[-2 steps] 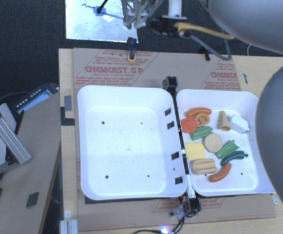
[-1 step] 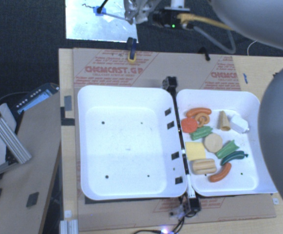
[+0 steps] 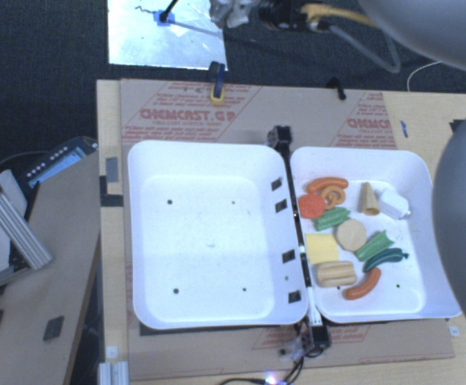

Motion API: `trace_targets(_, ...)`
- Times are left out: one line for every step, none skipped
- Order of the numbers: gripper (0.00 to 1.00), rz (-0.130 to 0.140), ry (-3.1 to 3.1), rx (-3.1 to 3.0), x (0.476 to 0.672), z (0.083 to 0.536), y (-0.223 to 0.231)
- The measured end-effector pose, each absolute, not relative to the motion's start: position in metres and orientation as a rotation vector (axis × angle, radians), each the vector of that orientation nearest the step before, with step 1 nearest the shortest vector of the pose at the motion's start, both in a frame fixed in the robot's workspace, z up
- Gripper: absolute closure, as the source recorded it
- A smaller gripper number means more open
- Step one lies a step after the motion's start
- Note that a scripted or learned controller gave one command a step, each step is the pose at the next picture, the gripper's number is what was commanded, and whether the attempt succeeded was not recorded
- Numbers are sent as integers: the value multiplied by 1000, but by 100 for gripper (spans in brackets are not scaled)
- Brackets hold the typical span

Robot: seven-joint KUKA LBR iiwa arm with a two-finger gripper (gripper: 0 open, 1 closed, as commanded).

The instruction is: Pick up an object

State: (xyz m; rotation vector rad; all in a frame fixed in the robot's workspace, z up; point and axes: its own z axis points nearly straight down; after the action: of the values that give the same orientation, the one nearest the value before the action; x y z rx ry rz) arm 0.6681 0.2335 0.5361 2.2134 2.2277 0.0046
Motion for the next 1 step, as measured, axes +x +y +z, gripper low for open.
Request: trace_targets(100, -18, 2226, 2226, 668, 390, 233)
